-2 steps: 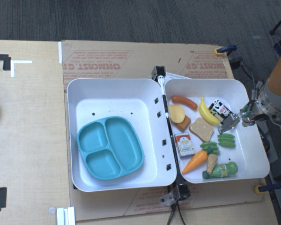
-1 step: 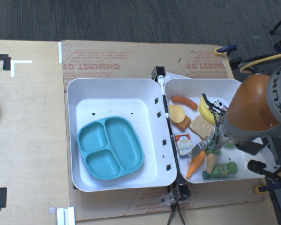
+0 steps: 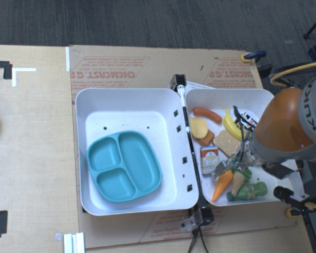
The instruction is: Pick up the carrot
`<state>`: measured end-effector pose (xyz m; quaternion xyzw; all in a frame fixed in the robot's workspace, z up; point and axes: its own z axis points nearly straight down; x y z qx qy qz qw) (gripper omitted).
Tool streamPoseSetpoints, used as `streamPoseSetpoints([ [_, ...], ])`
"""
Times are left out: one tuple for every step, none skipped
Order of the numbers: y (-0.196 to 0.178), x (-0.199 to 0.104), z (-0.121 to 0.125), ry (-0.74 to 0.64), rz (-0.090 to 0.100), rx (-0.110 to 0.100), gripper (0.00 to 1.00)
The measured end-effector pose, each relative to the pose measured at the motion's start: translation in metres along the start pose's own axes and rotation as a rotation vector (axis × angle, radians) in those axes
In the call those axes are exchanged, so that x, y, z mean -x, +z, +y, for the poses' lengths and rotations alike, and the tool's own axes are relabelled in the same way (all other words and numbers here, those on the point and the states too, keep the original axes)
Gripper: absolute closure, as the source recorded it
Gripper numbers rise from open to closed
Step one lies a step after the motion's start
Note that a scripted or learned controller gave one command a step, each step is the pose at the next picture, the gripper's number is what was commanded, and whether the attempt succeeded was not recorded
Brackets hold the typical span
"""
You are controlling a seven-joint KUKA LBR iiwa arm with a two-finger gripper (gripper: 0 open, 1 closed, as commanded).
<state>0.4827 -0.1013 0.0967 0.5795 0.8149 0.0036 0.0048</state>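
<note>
A pale wooden bench (image 3: 31, 157) carries a sheet of cardboard (image 3: 163, 67) with two shallow white bins side by side on it; the left bin (image 3: 126, 101) holds a teal divided plate (image 3: 125, 165); the right bin (image 3: 224, 95) is crowded with toy food. The carrot (image 3: 221, 185) lies tilted near that bin's front wall, tip pointing down-left, its thick end just below the end effector (image 3: 233, 166); whether the fingers are spread or pressed together I cannot tell. A green bottle (image 3: 248, 191) lies just beside the carrot; a banana (image 3: 230, 125), a sausage (image 3: 207, 114) and a small red-and-white carton (image 3: 209, 158) lie farther back.
</note>
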Motion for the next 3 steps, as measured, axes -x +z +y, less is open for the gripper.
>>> streamPoseSetpoints([
  [-0.006, 0.001, 0.001, 0.01, -0.002, 0.001, 1.0],
  [0.005, -0.004, -0.003, 0.333, 0.001, -0.01, 1.0],
  [-0.094, -0.086, 0.028, 0.381, 0.001, -0.013, 1.0],
])
